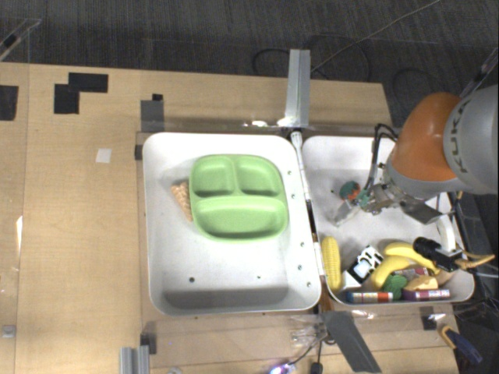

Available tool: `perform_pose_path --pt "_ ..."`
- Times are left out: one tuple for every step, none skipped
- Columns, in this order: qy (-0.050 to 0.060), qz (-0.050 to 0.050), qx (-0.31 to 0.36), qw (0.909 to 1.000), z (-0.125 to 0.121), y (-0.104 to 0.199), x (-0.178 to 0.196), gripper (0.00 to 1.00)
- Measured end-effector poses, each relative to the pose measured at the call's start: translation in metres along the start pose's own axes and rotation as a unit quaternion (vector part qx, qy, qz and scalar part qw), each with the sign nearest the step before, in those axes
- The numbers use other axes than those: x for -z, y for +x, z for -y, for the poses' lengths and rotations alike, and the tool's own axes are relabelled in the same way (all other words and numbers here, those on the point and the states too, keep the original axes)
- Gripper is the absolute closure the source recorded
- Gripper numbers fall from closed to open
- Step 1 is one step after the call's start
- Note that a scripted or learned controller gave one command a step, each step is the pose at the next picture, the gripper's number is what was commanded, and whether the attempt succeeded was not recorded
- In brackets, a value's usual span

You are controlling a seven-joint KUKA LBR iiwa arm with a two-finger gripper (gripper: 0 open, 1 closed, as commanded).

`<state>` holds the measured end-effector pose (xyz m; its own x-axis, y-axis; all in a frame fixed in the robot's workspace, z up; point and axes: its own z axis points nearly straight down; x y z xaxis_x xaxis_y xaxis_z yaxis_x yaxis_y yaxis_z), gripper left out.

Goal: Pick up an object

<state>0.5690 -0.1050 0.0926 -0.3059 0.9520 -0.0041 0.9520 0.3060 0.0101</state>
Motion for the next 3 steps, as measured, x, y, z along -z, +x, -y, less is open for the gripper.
perform_pose_path --pt "-0.001 0.000 0.013 0.9999 -0.088 -0.018 -0.004 0.00" --pt "-0.001 0.000 0.052 0.9987 -0.056 -0.025 -0.003 0.00" --pt "-0.006 0.001 0.052 0.9986 -0.059 -0.024 0.010 1.00"
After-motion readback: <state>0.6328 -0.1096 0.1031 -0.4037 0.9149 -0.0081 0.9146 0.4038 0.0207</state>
